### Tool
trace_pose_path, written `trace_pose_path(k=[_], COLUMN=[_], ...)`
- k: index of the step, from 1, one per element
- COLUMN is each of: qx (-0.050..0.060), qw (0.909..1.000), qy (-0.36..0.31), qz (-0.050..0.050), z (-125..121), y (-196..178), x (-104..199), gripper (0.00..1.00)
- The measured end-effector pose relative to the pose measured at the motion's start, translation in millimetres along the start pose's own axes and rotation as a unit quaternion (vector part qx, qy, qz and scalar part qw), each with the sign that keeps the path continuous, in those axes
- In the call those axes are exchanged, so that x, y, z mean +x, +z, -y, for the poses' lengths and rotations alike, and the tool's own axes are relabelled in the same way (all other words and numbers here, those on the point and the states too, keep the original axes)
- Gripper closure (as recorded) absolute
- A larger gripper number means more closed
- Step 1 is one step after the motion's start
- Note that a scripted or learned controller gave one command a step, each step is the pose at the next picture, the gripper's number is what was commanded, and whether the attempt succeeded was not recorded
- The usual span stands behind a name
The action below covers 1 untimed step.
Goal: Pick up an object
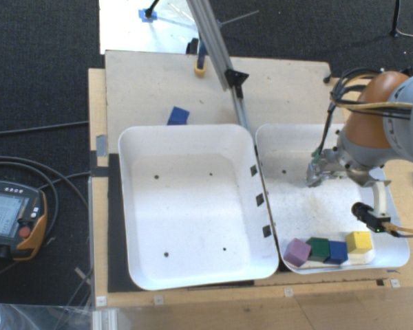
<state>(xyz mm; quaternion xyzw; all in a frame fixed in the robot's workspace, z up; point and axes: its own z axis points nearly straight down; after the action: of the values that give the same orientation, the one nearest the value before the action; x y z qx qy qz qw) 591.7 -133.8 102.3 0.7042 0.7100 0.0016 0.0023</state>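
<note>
A KUKA iiwa arm (399, 119) shows a rounded grey housing at its upper link, followed by a glossy orange band (372, 115) swelling like a dome above the wrist. Black cables (344, 88) loop over the orange section, with a thin yellowish line running across it. Below the band sits a pale grey collar, from which a small metallic gripper (319, 172) of dull silver protrudes. A white bracket (378, 194) hangs beneath the wrist, carrying a black fitting (366, 215) from which an orange-tinted cable trails away.
</note>
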Motion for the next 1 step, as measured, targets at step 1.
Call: trace_pose_path(k=[1], qx=[0.005], qw=[1.0], qy=[0.005], qz=[-0.001], z=[93.6], y=[12.7], x=[12.9], gripper=[1.0])
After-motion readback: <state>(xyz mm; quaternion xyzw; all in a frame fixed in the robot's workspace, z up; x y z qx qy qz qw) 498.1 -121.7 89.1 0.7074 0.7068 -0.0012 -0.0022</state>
